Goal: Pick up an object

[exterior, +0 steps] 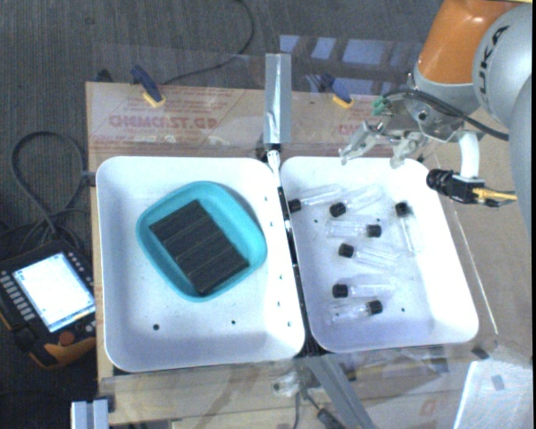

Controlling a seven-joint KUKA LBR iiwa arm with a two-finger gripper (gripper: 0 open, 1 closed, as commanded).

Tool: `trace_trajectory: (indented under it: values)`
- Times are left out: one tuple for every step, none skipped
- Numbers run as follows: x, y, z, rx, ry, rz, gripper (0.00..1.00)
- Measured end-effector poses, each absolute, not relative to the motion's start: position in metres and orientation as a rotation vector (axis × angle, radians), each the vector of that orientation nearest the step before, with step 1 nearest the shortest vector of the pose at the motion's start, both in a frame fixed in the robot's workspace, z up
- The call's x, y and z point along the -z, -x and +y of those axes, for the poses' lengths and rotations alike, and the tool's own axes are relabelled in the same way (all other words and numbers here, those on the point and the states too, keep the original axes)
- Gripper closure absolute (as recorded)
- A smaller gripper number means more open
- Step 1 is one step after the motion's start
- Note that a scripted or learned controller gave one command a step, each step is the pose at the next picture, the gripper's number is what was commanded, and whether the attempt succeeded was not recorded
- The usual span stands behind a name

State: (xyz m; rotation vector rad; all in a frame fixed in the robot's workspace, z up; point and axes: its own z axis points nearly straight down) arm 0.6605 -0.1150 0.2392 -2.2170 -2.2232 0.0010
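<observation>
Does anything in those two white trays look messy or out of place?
Somewhat. In the right bin, the clear vials with black caps lie on their sides, pointing every which way. In the left bin, a blue dish holding a black slab sits askew. Nothing looks spilled or broken.

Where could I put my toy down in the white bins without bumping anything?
Left bin: bare floor along the front edge and in the corners around the blue dish. Right bin: crowded with little clear tubes; a bare strip runs along its right side. The claw hangs over its back edge.
</observation>
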Motion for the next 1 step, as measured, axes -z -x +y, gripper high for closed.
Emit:
trace_trajectory:
  values:
    - [-0.1261, -0.6165, -0.1265, -0.003, 2.205, -2.236, 0.00]
